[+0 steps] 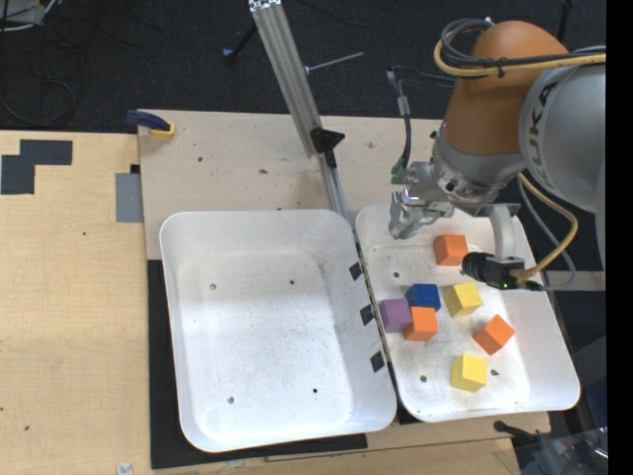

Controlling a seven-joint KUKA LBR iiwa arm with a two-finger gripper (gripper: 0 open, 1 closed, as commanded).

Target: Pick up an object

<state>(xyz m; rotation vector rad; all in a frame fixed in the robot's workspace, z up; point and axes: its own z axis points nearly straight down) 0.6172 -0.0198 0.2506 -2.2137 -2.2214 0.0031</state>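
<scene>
The gripper [406, 218] is seen over the far left corner of the right bin [554, 389], hanging below the orange band of the arm [514, 97]. Its fingertips are small and blurred against the white floor, and nothing can be made out between them; whether it is spread or pressed together cannot be told. The wrist and cables cover part of the bin's far rim.

Seven blocks lie in the right bin. An orange block [450, 249] sits just beside the gripper, apart from it. A blue block [423, 296], a purple block [395, 314] and a second orange block [421, 323] are bunched together, touching. A yellow block [462, 298] lies near them, with a third orange block [494, 333] and a second yellow block [470, 372] nearer the camera.

The left bin [198, 265] is set alongside on the tabletop [69, 295].
</scene>
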